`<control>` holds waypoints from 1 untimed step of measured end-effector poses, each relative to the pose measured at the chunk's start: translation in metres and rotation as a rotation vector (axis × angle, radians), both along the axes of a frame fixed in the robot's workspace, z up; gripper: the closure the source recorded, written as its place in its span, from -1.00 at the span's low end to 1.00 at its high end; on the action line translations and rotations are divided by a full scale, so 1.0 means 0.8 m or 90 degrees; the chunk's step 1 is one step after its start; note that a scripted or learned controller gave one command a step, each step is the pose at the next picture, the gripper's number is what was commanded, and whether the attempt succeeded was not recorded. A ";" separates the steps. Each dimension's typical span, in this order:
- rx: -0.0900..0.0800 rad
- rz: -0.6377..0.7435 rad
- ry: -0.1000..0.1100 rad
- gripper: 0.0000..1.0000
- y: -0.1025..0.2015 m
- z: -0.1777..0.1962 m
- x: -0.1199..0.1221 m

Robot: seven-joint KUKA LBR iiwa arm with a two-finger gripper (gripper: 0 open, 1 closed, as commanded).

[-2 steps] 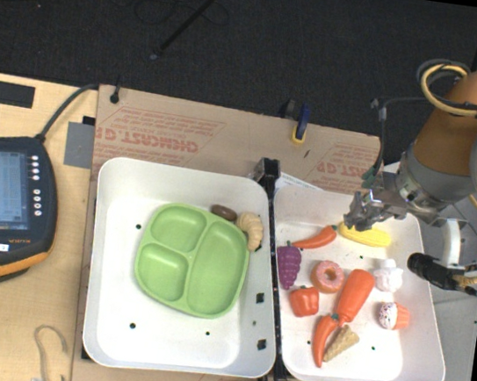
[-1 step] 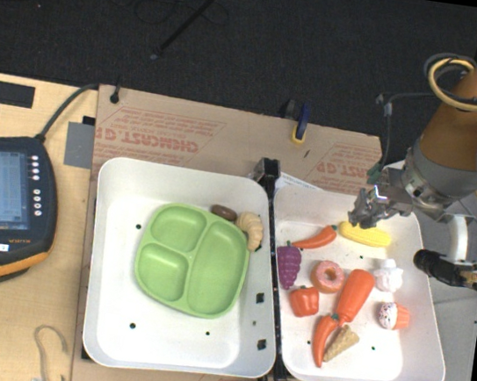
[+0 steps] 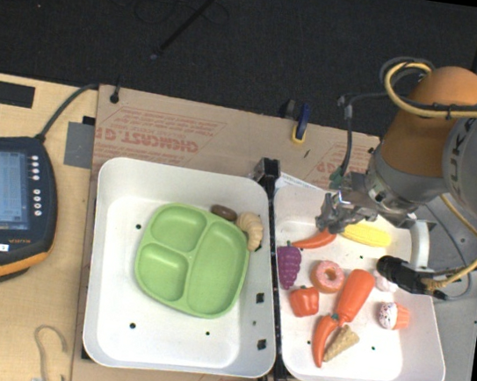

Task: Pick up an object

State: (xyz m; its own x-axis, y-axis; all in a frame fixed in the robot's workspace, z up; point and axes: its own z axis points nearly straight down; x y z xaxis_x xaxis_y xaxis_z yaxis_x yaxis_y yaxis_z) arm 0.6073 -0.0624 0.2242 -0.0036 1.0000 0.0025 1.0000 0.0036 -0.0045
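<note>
Grey metal gripper (image 3: pixel 339 211) is down in the right bin (image 3: pixel 425 368), right over the top end of a little orange chili pepper (image 3: pixel 314 239); can't tell how it's set. Corn cob (image 3: pixel 366 235) sits just beside it. Further out: pink donut (image 3: pixel 328 276), purple grapes (image 3: pixel 287 264), a big carrot (image 3: pixel 353 293). Left bin (image 3: pixel 107 299) has a green divided plate (image 3: pixel 192 259).
</note>
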 end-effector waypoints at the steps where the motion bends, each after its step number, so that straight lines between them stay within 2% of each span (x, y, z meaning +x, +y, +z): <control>1: -0.002 -0.002 -0.001 1.00 -0.010 -0.002 -0.003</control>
